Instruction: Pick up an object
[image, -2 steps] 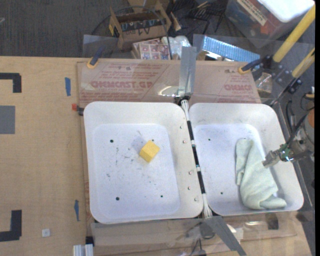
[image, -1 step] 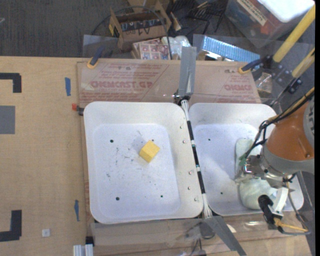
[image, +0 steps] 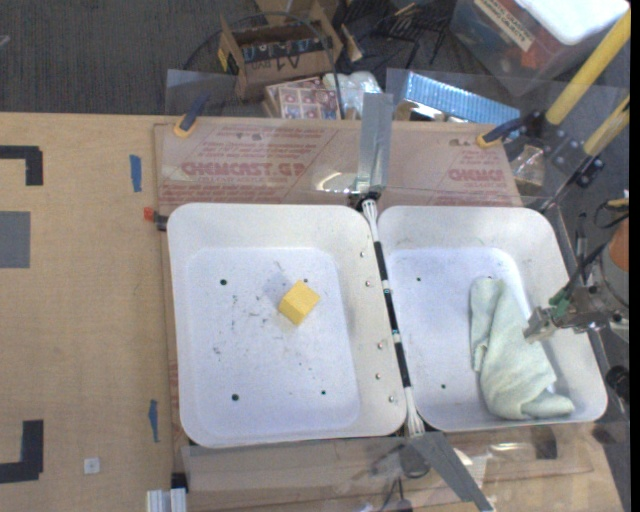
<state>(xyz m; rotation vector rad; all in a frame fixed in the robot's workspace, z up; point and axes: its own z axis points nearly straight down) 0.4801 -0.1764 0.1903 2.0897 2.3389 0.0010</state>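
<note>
A crumpled pale green cloth (image: 510, 355) is seen in the right bin (image: 440, 240), the gripper (image: 545, 325) poised at its right edge; whether the gripper is closed cannot be told. A yellow block (image: 299, 302) lies in the left bin (image: 200, 240).

Slim metal tool on a dark wrist

The tool (image: 545, 322) is small, grey and metallic, with a touch of green near its base. Behind it the wrist looks dark and blocky, thin black cables loop above it, and a patch of orange shows at the frame's right margin.
</note>
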